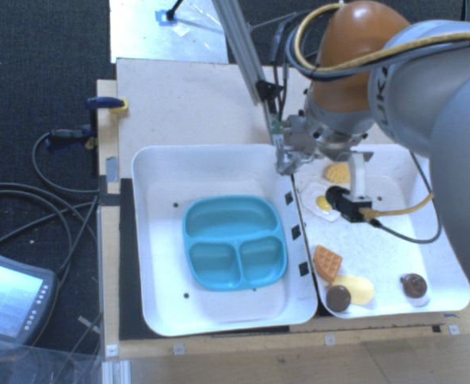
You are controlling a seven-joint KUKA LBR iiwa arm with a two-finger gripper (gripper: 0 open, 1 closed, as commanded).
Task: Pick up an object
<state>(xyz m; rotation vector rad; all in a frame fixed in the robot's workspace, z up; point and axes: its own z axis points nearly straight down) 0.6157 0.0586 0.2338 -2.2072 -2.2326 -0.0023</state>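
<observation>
Hovering over the inner rim of the right bin (pixel 383 258), my claw (pixel 287 163) may be apart or together, I cannot tell. The fried egg (pixel 321 202) lies just beside it in that bin; descending here risks striking the rim.

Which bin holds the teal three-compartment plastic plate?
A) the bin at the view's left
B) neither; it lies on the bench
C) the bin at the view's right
A: the teal three-compartment plastic plate lies flat inside the shallow white bin at the view's left.
</observation>
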